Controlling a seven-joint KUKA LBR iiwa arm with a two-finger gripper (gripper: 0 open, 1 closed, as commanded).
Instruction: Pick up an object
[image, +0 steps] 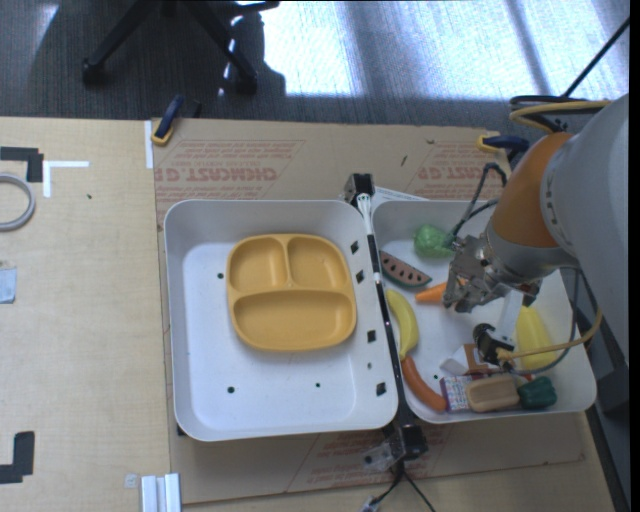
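Gripper (466, 292) low in the right bin (575, 400), directly over the carrot (432, 293) — the likeliest pick target, lying mid-bin beside the watermelon slice (405, 270). Cannot tell how the gripper is set; its metal is a blur from above.

Risks, as I judge them:
- carrot is small and tapered — could squirt sideways toward the banana (402, 320)
- crowded bin: a nudge may shift the neighbours
- yellow divided plate (291, 291) in the left bin (195, 400) sits well apart, safe.
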